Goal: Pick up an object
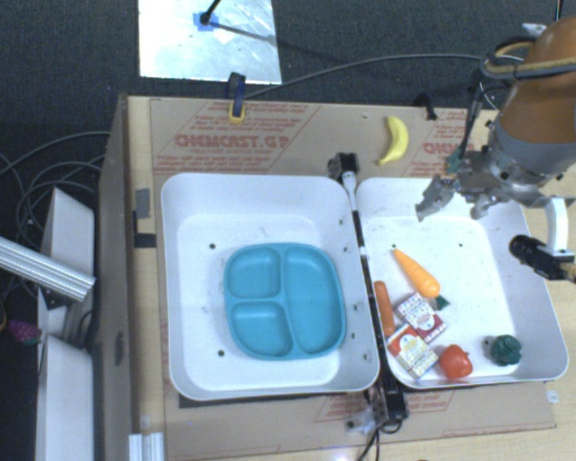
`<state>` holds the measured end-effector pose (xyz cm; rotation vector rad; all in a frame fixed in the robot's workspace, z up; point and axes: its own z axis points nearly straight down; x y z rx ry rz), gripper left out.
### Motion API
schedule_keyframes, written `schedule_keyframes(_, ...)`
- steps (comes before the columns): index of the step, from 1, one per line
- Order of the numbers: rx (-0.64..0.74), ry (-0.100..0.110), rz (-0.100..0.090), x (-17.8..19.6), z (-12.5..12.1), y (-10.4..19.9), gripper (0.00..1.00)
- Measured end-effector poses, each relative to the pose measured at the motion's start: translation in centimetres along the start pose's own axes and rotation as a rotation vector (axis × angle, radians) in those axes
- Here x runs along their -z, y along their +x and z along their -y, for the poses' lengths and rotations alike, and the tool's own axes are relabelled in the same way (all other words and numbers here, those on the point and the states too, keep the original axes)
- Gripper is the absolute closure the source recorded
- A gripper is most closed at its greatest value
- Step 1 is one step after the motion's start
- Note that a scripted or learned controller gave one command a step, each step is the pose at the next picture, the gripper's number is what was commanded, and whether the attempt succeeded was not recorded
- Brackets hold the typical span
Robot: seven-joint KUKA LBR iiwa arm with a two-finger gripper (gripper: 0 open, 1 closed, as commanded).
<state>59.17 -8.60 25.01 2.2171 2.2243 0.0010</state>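
The claw [458, 196] hung over the far end of the right bin [538, 301], with nothing in it. Whether it was apart or together could not be told. The carrot [416, 273] lay in that bin, below the claw and a bit to its left, near but not touching. Its long side ran on a slant, the green tip pointing away from the claw. The other toy foods sat farther off.

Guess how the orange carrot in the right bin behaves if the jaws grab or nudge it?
The carrot looks like a smooth, rigid plastic toy, so probably stiff and light. Its tapered, rounded body lies flat on the right bin floor, so a nudge would likely roll or pivot it. The taper may let it slip from a grip near the tip.
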Motion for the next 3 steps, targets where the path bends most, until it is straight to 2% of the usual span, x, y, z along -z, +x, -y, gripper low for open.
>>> schedule_keyframes(1,-0.002,-0.001,0.000,-16.6,0.7,-2.1,0.00)
schedule_keyframes(2,-0.002,0.001,-0.001,-16.6,3.4,-1.7,0.00)
schedule_keyframes(3,-0.001,-0.001,-0.001,-15.5,3.3,-1.7,1.00)
